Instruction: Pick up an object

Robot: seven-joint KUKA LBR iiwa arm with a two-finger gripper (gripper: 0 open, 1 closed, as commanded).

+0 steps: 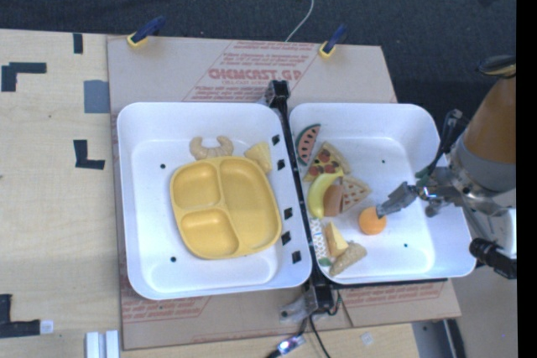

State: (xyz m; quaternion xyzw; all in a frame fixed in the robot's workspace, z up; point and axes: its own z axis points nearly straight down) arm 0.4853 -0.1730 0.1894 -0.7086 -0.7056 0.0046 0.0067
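End effector (388, 209): hovering low in the right bin (403, 260), pointing left; grip state impossible to tell.
Orange ball (372, 220): sitting at its tip, round, no long axis.

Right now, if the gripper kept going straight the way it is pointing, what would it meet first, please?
The gripper points left and slightly down in the view, and the orange ball lies right at its tip, so that would likely come first. Height above the right bin is hard to judge, so it might pass over toward the banana.
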